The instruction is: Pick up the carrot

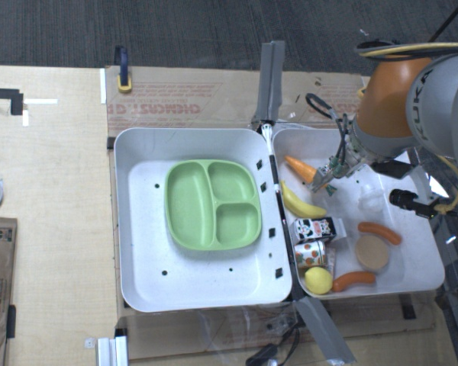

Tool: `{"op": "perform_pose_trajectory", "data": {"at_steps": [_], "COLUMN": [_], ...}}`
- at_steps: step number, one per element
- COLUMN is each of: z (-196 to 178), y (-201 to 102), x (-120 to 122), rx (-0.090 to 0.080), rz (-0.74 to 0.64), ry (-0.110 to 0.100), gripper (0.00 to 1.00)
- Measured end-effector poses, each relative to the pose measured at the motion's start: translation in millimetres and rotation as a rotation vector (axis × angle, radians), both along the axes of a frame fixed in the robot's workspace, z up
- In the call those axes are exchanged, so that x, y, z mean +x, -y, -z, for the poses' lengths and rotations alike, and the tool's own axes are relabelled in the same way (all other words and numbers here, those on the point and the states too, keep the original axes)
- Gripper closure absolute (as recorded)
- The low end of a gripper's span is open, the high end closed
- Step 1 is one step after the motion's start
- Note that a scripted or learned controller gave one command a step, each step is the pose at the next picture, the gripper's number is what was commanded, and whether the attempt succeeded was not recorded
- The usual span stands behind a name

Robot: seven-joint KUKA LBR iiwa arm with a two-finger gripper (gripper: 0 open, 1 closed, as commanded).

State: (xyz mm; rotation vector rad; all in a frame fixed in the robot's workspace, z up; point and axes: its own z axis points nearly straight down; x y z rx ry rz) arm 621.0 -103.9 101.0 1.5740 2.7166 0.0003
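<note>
My gripper (326, 180) sits at the carrot (300, 168) in the right bin (420, 277), above the banana (299, 202); whether it grips, I cannot tell.

The orange carrot (300, 167) lies flat in the right bin's upper left area, its tapered end pointing up-left
</note>
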Motion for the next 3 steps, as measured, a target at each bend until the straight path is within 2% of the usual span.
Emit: {"op": "perform_pose_trajectory", "data": {"at_steps": [1, 2, 3], "z": [-113.1, -90.0, -108.8], "y": [-47.1, -15.3, -25.4], "x": [-3.7, -36.6, -0.2], "rx": [0.0, 0.0, -0.001], "rz": [0.16, 0.095, 0.004], "ry": [-0.001, -0.003, 0.0], "gripper": [1.0, 1.0, 1.0]}}
